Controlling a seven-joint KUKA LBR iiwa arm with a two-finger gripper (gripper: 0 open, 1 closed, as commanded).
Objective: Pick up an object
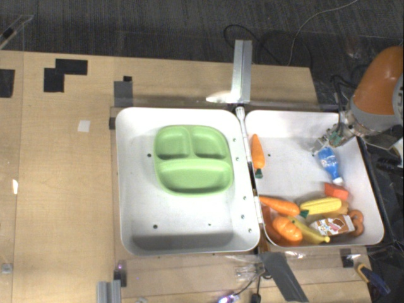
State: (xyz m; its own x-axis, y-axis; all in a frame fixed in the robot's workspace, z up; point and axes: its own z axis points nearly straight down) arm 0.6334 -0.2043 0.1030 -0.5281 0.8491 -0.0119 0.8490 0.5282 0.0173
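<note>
Green tray [192,158] alone left; two carrots [257,152] [279,204] right.

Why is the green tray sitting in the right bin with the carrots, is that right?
Not quite. The camera view shows the green divided tray in the left bin, by itself. The carrots are in the right bin.

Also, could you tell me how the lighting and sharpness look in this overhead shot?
Camera view: a soft shadow darkens the near inner wall of the left bin; a bright glare patch sits at the foot of the metal post; the gripper looks slightly blurred.
</note>
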